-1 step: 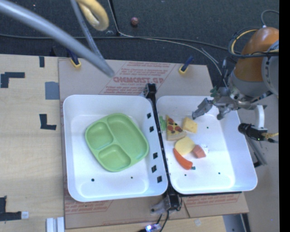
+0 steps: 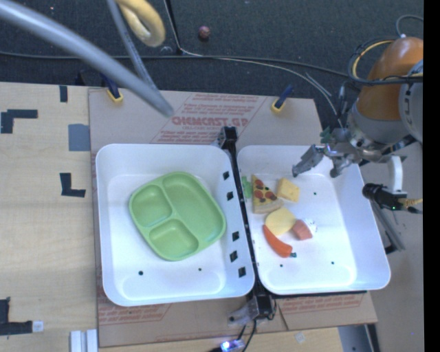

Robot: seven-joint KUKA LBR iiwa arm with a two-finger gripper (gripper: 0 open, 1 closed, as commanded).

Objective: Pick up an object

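Jaws spread wide, nothing between. Gripper (image 2: 320, 162) over upper right corner of right bin (image 2: 357, 268). Below-left in that bin: cheese wedge (image 2: 288, 190), pizza slice (image 2: 262, 194), yellow piece (image 2: 279, 221), carrot (image 2: 277, 243), possibly a strawberry (image 2: 302, 230). Green tray (image 2: 177, 214) in left bin (image 2: 113, 275).

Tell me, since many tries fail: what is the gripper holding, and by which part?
Nothing. The gripper is open above the right bin, apart from the toy food.

arm (image 2: 395, 75): cut off right | yellow object (image 2: 142, 20): cut off top
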